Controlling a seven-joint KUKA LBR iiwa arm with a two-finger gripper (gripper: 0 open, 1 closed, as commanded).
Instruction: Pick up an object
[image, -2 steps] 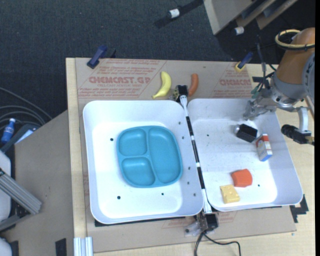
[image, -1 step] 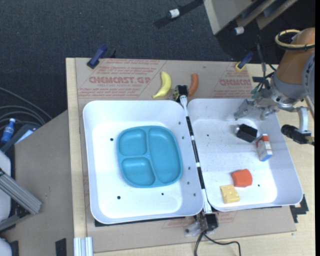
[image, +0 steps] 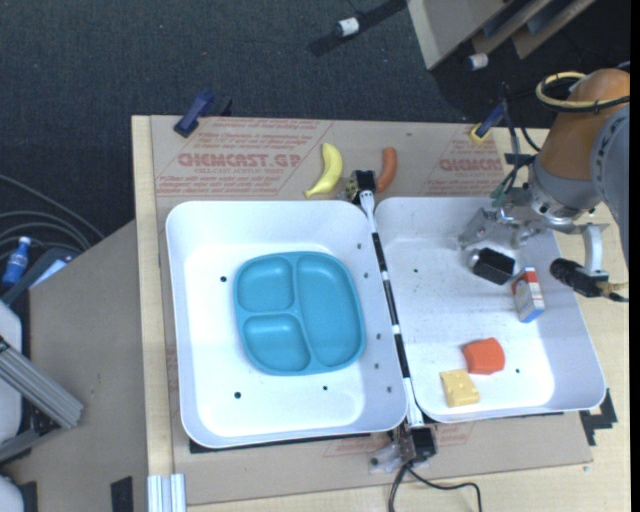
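Writing: bench (image: 250, 150) sheet read "CHEMCAST"
Surface: brown board under two white bins (image: 200, 400)
Gripper (image: 497, 240): above black block (image: 493, 266); finger state could not be told

Even, bright overhead light is falling across the two shallow white plastic bins (image: 300, 235), washing their floors nearly to pure white and flattening detail along the rims. Soft, short shadows are gathering under the teal three-compartment plate (image: 298, 312) and beneath the grey arm with its orange band (image: 585, 135) at upper right. The dark carpet (image: 90, 70) beyond the pale wooden bench (image: 150, 330) is sinking toward black. The picture is looking slightly soft and grainy throughout, with small objects in the right bin losing their edges, and printed red lettering on the cardboard sheet (image: 240, 150) staying barely legible.
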